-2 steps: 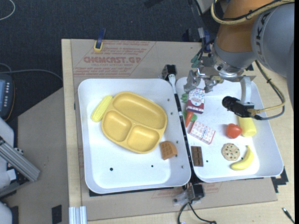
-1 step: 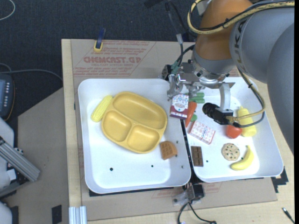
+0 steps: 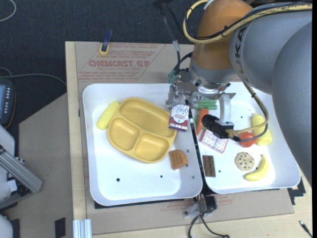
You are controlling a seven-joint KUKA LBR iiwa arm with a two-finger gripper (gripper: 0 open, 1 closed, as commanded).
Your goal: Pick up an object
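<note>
Much of the right bin is hidden beneath the grey arm, which is cut off by the top and right edges of the view, and the objects under the wrist can only partly be made out. The arm is seen reaching in from the right, its orange band bent over the strip where the two bins meet, with the gripper pointed down at the inner edge of the left bin. A small carton with a dark red and white label is seen hanging directly under the gripper, apparently held, though whether it is truly clamped cannot be told; its print is too small to be read. In the left bin a yellow divided tray is lying with a corn cob beside it and a brown cracker near it. In the right bin a cookie, a banana, a chocolate bar and a carrot are seen. "CHEMCAST" is printed in red on the cardboard sheet behind the bins.
</note>
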